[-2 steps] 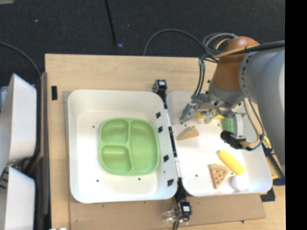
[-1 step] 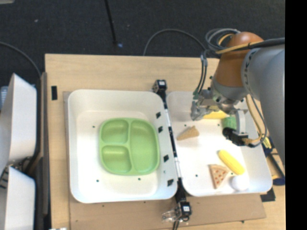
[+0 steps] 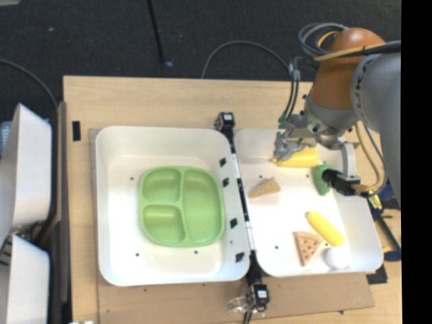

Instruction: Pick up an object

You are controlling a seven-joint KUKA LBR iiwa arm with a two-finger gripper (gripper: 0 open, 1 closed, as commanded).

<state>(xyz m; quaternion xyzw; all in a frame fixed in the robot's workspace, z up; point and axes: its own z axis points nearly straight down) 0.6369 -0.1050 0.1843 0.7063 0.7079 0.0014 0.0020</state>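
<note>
The arm's end effector (image 3: 291, 147) sits low over a yellow banana (image 3: 298, 158) near the right bin's (image 3: 358, 262) far edge; its grip cannot be told

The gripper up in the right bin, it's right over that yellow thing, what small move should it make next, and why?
Probably a short descent, then close. The gripper sits at the top of the right bin, directly above one end of the yellow object, which lies flat on the floor and shows no sign of being lifted. The grip itself is too obscured to judge.
</note>
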